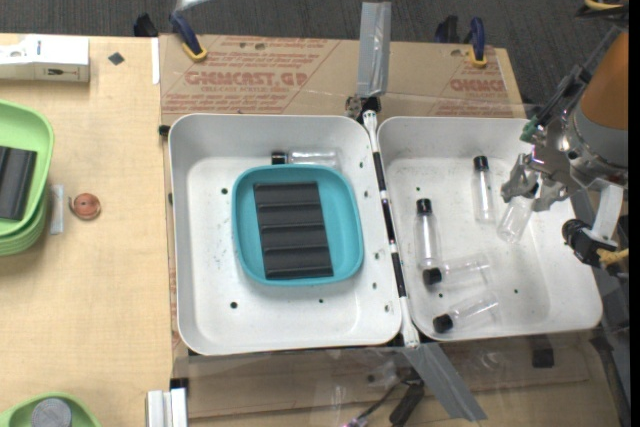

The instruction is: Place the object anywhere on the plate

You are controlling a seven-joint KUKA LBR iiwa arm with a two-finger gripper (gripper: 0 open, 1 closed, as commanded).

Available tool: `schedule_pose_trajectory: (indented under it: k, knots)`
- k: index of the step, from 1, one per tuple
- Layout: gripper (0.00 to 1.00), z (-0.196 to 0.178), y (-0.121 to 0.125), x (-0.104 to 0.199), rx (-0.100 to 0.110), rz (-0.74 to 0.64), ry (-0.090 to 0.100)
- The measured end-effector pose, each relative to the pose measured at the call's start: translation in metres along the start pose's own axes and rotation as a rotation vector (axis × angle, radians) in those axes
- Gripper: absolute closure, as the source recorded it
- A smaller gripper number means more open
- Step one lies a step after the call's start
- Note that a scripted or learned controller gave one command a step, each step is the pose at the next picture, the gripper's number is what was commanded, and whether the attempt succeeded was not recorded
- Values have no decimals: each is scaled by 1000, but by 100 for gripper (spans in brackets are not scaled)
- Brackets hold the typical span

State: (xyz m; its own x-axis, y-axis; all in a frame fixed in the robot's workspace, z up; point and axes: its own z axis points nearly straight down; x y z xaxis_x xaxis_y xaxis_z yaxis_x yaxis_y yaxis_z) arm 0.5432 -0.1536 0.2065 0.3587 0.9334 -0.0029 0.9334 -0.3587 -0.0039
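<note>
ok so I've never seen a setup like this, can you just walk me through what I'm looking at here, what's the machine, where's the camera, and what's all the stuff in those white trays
One camera looks down at a slant on a bench. The machine at the right edge is a robot arm, grey and orange, with a pincer at its tip, hovering over the right bin. A clear vial seems to hang at the pincer, but I can't tell whether it is gripped. Several more clear vials with black caps lie in that bin, such as one near its left side. The left bin holds a teal plate with a black ridged insert, and another vial lies just behind it. The job is to put a vial on that plate.
</note>
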Motion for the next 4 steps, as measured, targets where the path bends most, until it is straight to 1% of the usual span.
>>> schedule_pose_trajectory:
  k: [1, 2, 3, 4]
  knots:
    - [100, 10, -25, 27, 0, -244, 1]
    - [100, 16, -53, 101, -1, -397, 1]
    - [100, 16, -67, 146, 0, -597, 0]
    - [0, 16, -67, 146, 0, -597, 0]
